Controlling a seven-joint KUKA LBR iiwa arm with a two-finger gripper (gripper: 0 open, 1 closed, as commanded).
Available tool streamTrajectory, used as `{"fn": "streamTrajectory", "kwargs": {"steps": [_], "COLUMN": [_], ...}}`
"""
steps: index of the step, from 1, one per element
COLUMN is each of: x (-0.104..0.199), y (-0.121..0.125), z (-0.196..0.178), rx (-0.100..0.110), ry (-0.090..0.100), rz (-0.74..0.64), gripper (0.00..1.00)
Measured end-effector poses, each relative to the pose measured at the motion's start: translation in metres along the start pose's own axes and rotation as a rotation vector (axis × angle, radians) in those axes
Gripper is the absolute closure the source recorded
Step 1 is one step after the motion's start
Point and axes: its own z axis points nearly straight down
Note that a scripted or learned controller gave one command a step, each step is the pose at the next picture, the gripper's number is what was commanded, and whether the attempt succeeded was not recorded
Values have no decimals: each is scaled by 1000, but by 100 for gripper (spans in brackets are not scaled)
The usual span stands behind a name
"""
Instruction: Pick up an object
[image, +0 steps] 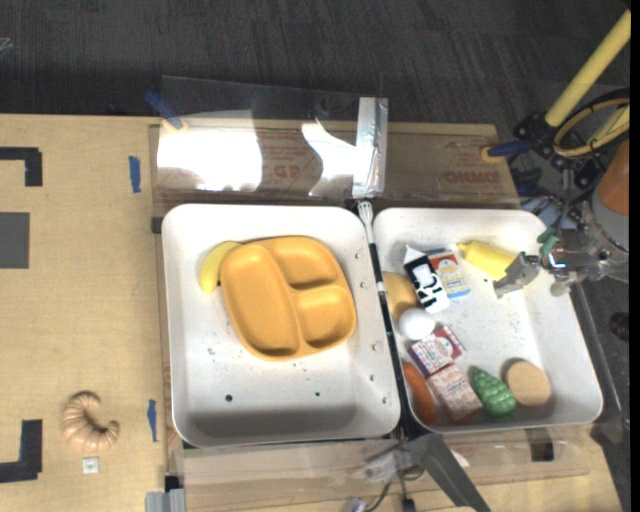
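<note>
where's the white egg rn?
The white egg lies in the right bin, near its left wall, just below the black-and-white carton and above the small red packet.

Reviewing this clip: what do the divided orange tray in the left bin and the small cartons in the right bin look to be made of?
The orange tray looks like moulded plastic with a smooth, semi-matte finish: uniform colour, rounded compartment edges, soft highlights. The cartons, black-and-white and red-printed, seem to be printed card or plastic toy packaging; flat faces and sharp graphics suggest so, but the view cannot settle which.
</note>
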Motion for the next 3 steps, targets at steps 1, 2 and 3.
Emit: {"fn": "streamTrajectory", "kwargs": {"steps": [1, 2, 3], "x": [11, 25, 8], "y": [48, 102, 72], "z": [44, 28, 98], "rx": [-1, -4, 5], "ry": [-1, -1, 0], "rz": [124, 111, 315], "gripper": [0, 0, 0]}}
